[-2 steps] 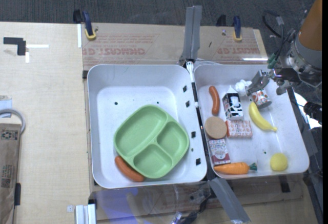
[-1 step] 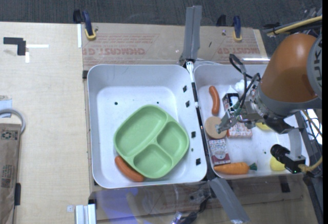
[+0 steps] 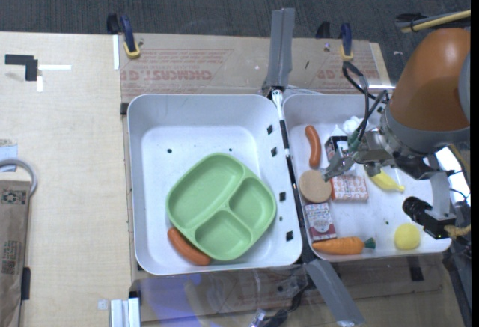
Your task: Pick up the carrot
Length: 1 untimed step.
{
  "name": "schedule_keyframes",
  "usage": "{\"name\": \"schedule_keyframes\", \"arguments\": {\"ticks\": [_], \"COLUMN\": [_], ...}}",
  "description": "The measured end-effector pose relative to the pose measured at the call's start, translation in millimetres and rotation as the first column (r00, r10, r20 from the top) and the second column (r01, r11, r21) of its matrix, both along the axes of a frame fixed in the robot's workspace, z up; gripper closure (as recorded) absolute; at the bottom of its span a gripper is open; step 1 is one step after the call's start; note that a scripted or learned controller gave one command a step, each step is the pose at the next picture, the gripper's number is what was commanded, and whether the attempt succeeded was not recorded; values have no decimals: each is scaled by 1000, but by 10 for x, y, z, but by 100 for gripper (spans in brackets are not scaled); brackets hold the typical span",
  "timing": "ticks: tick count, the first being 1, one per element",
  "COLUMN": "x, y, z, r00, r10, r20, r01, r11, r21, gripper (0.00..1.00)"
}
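The carrot point(image 3: 340, 245), orange with a small green tip at its right end, lies flat along the near edge of the right bin point(image 3: 374, 101). My gripper point(image 3: 337, 166) hangs over the middle of that bin. It is above a tan round disc point(image 3: 315, 187) and a red-and-white box point(image 3: 349, 188), well behind the carrot and apart from it. The arm's orange band point(image 3: 434, 82) covers the bin's right side.
The right bin also holds a red sausage point(image 3: 313, 146), a banana point(image 3: 387, 182), a lemon point(image 3: 407, 236), a small carton point(image 3: 319, 221) just behind the carrot, and a white crumpled item point(image 3: 350, 126). The left bin point(image 3: 150, 168) holds a green divided plate point(image 3: 221, 206) lying over an orange sausage-like item point(image 3: 187, 247).
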<state>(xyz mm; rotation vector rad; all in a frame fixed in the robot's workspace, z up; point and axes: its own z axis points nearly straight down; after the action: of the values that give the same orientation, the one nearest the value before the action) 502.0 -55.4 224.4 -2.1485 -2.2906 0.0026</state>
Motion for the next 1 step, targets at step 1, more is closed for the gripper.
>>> {"name": "schedule_keyframes", "arguments": {"ticks": [1], "x": [-247], "y": [232], "z": [-342], "r00": [1000], "r10": [-21], "r20": [-3], "r01": [21], "r11": [1000], "r21": [0], "gripper": [0]}}
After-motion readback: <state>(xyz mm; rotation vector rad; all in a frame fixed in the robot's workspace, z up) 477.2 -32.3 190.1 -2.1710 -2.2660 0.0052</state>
